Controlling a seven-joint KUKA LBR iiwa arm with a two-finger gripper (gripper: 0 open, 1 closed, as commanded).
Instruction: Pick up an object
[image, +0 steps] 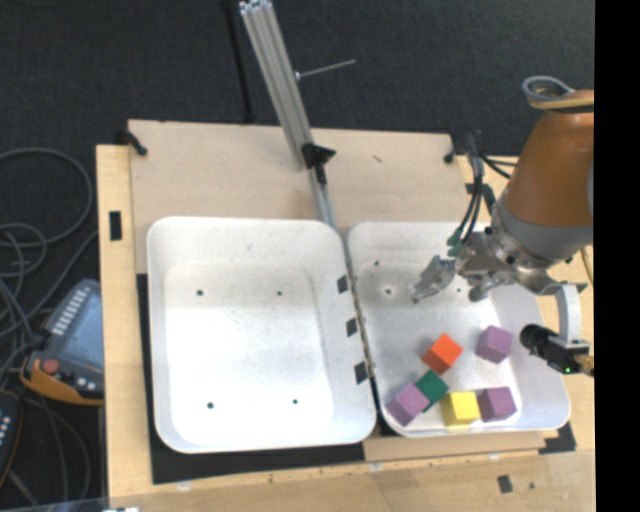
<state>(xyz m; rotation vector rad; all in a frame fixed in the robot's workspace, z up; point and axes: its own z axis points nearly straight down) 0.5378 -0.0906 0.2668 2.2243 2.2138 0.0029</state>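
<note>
I am hanging my pincer (452, 282) over the far part of the right bin (400, 250), fingers spread and pinching nothing. The blocks are lying nearer: an orange cube (442, 352), a green cube (432, 386), a yellow cube (462, 407) and three purple cubes (494, 343) (all apart from my fingers). The left bin (250, 335) is sitting alongside.

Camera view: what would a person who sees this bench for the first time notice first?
Most striking is the cluster of coloured blocks in the right bin, near its front edge: an orange block, a green block, a yellow block and three purple ones. Above them the arm, with its orange band, reaches in from the right, and its gripper hangs over the bin's bare middle. The left bin is white inside.
</note>
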